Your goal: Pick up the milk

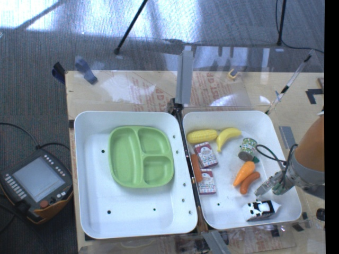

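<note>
So the milk (260, 209) is a little boxy carton with a black and white cow-patch print, lying on its side in the right bin (228, 222), down by that bin's front right corner. The claw (271, 187) hangs just above and beside it, near the bin's right wall, on a grey arm with an orange band; it's too blurry and small here, so I honestly can't tell how it's set, and nothing is visibly in its grip.

Rest of the right bin is smooth plastic toy food: a bumpy yellow corn cob (202, 136) and a curved banana (228, 137) near the back edge, a small round can (247, 148) next to them, two tapered orange carrots (245, 175) side by side in the middle, and two flat red cartons (206, 168) along the left wall.

The left bin (95, 205) holds a glossy lime green divided plate (141, 156) with three compartments and rounded corners. Both bins are shallow white plastic on a pale wooden worktop (132, 89)
</note>
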Motion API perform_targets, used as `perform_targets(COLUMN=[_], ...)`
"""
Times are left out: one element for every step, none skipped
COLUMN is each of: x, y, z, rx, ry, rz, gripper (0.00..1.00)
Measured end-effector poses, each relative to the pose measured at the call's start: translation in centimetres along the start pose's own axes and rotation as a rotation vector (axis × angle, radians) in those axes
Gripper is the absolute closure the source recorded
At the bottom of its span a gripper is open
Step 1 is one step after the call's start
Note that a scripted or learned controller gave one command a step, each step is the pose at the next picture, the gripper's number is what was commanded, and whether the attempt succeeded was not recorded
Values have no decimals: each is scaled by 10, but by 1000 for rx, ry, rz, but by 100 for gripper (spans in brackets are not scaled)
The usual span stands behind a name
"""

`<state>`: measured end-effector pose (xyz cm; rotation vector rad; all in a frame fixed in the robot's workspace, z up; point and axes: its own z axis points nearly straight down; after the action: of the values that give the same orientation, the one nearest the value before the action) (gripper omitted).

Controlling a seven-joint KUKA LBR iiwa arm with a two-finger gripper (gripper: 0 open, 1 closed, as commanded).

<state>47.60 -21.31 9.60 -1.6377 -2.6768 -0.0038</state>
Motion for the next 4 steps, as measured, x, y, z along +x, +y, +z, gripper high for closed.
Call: perform_targets(x=[130,199,199,247], y=[90,100,122,125], z=[-91,-111,-104,-103], rx=[3,6,5,7], ry=[-2,-2,-3,-2], rz=[188,222,272,123], gripper=[100,100,100,100])
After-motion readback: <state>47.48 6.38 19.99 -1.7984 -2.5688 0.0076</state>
